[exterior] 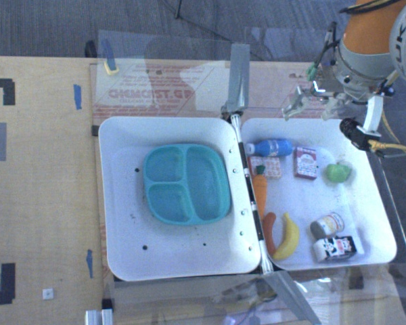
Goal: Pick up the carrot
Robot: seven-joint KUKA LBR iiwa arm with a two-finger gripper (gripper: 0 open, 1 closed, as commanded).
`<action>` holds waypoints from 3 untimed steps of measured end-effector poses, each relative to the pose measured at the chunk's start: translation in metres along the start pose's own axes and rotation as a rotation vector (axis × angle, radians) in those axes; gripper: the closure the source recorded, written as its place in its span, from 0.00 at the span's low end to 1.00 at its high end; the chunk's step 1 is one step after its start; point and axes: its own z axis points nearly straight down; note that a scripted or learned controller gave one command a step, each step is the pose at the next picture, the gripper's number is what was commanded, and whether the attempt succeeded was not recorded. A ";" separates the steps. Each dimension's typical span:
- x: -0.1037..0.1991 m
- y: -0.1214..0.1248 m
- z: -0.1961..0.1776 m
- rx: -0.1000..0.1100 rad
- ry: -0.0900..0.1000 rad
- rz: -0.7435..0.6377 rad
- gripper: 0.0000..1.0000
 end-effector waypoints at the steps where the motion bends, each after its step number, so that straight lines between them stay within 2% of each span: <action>1: -0.014 -0.031 0.111 -0.002 0.000 -0.344 0.00; 2: -0.028 -0.136 0.157 -0.009 -0.003 -0.500 0.00; 3: -0.032 -0.133 0.146 -0.019 -0.010 -0.493 1.00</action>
